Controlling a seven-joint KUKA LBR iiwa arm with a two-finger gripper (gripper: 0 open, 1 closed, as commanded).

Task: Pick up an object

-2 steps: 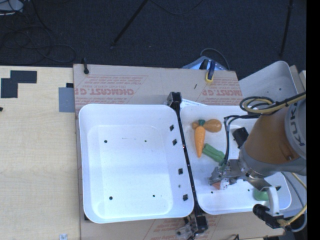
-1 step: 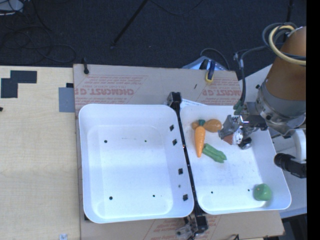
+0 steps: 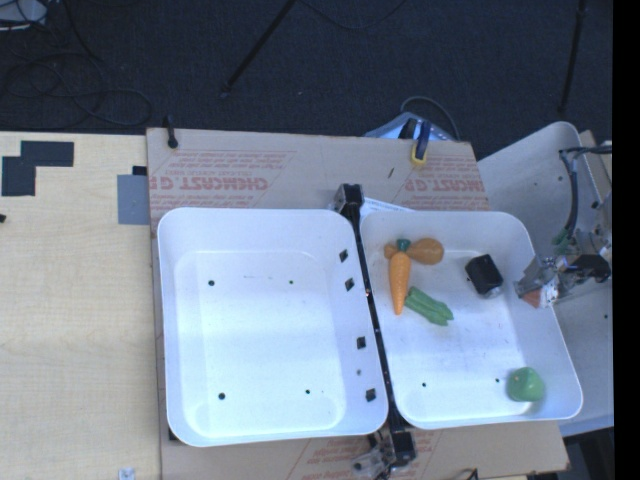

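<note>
Gripper (image 3: 545,286) at right bin's (image 3: 560,353) right rim, state can't tell; black block (image 3: 484,274) nearest, standing apart from carrot (image 3: 399,280) — drop squarely over it

Right bin (image 3: 560,363) has an orange carrot (image 3: 399,280), tan lump (image 3: 426,251), green piece (image 3: 429,307), black block (image 3: 484,274), green ball (image 3: 525,384).

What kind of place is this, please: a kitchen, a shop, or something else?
Most likely a robotics lab bench, not a kitchen. Two shallow white bins sit on cardboard, the right one holding toy-like items such as a carrot and a green ball. Loose cables run across the dark floor behind.
</note>
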